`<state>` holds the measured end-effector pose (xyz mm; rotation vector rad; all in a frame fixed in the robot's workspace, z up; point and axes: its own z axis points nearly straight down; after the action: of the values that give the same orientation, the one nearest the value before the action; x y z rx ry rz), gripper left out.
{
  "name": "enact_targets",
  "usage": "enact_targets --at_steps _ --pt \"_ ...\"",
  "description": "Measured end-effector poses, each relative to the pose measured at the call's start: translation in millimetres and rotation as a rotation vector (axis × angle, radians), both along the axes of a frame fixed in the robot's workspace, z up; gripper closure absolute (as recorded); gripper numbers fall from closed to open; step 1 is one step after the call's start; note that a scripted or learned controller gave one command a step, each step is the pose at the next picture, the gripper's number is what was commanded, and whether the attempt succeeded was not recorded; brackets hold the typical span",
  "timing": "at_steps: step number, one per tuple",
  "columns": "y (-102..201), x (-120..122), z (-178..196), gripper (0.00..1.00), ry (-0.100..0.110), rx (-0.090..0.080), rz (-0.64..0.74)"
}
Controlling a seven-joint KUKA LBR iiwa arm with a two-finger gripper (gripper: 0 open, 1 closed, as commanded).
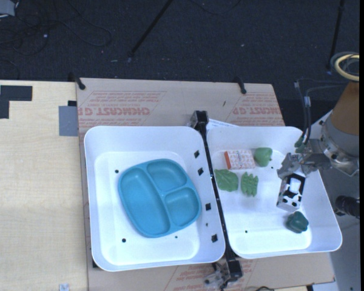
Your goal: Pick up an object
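We take the right-hand white bin (318, 238) as our landmark. The pincer (290, 194) hangs over that bin's right half, reaching in from its right side, with the grey arm (337, 144) and its orange band just beyond the bin's right rim. Whether the pincer is released or clenched we cannot tell; its black-and-white tip blurs against the bin floor.

Inside the bin we see a small orange-and-white box (239, 159) near the upper middle, with a rounded green piece (262, 156) just beside it toward the arm. Below the box lie two leafy green pieces (236, 181), side by side. A dark teal lump (297, 222) sits near the bin's lower right corner, just below the pincer.

Left of this bin, touching it along a black divider, stands the second white bin (103, 162), holding a blue compartment plate (159, 196). Both bins rest on cardboard (139, 102) upon the counter (30, 193).
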<state>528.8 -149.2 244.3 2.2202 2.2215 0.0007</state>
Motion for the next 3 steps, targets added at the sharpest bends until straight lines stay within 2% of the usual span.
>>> enact_targets --at_steps 1,2,3 --pt "57.0 11.4 4.6 1.0 0.002 0.002 0.004" --pt "100.6 21.3 4.6 1.0 0.003 0.001 0.003" --pt "146.0 26.6 -11.3 1.0 0.007 0.002 0.002"
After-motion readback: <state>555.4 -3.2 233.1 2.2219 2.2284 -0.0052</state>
